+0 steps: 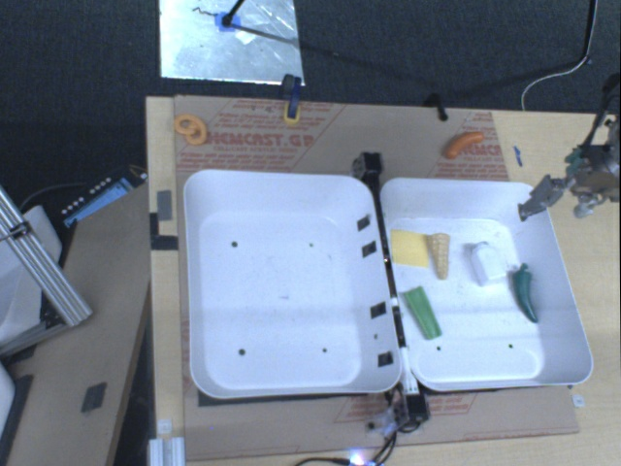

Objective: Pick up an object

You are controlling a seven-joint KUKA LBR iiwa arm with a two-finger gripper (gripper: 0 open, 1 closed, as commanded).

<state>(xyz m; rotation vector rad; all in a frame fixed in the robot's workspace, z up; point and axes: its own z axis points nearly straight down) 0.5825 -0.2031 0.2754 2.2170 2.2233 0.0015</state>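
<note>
Right bin (558, 357) holds all the candidates: yellow block (408, 249), green piece (422, 313), dark green pepper (524, 291), white item (485, 262), well apart. End effector (537, 200) hovers at the bin's far right rim; its opening, I can't tell. Best bet: drop straight onto the nearby pepper, straddling its narrow width.

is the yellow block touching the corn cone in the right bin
Touching: the camera view shows the yellow block meeting the corn cone along its right edge, no white gap between.

Bench board (320, 129), brown, printed: two white bins side by side, right bin (563, 289) under gripper (537, 202), left bin (204, 260) far left of it. Orange sausage-shaped piece (463, 145) up-left of gripper; ring-shaped piece (191, 128) far left.
</note>
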